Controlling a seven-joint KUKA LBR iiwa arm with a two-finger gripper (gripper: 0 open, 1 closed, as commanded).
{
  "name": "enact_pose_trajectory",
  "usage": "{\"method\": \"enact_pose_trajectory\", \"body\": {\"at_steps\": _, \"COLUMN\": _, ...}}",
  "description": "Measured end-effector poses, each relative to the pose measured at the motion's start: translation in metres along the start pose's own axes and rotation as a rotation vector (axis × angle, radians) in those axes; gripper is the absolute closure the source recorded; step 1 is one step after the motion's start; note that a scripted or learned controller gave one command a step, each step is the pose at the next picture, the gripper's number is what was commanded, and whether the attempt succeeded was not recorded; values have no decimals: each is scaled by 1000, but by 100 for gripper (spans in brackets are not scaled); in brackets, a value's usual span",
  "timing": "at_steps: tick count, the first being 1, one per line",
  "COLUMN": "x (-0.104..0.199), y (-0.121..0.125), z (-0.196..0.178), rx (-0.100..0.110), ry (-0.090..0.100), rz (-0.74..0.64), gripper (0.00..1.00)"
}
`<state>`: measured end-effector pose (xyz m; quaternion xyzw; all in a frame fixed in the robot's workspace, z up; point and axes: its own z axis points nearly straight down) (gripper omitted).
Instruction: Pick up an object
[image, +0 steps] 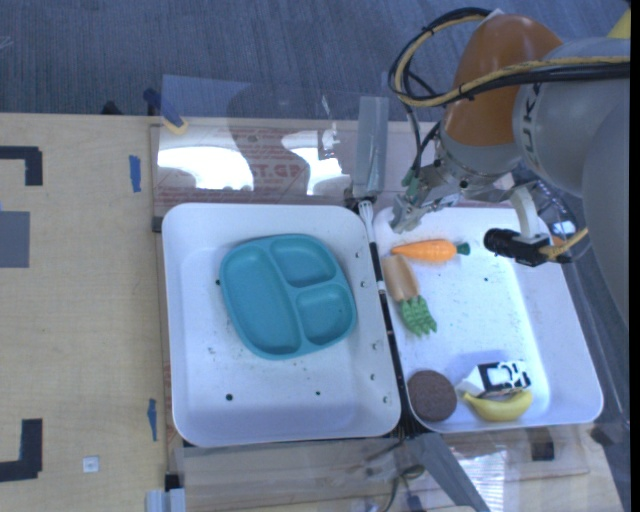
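The carrot (428, 251) lies in the right bin (560, 330) near its far rim, just below the gripper (413, 205). The arm (520, 90) leans in from the right, wrist tilted down-left; whether its grasp is clenched or released, I cannot tell. Nearby lie a tan-and-green vegetable (408, 297), a brown disc (433, 394) and a banana (497, 404). The left bin (190, 330) holds a teal divided plate (287, 294).
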<state>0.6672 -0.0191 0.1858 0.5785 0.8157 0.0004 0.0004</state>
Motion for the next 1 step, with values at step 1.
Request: {"method": "enact_pose_trajectory", "body": {"at_steps": 1, "x": -66, "y": -87, "z": -34, "rx": -1, "ry": -2, "rz": -228, "gripper": 100}}
